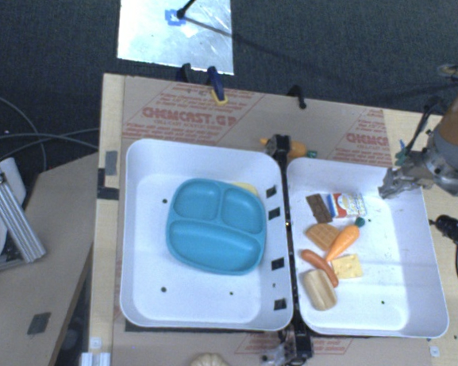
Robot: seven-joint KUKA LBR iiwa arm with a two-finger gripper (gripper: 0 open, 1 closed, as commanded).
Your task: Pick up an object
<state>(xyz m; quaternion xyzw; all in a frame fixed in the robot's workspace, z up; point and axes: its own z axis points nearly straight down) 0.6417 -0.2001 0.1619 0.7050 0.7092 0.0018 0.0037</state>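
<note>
A blue tray [215, 234] sits in a white bin [143, 210], while the other white bin [412, 274] holds an orange carrot [343, 240], brown chocolate [319, 207], yellow cheese [349, 267], a red sausage [317, 263] and a tan bun [319, 290].

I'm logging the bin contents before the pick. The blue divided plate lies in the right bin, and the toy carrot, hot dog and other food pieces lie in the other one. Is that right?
Not quite. The camera view shows the blue divided plate in the left bin. The toy carrot, hot dog and other food pieces lie in the right bin.
</note>
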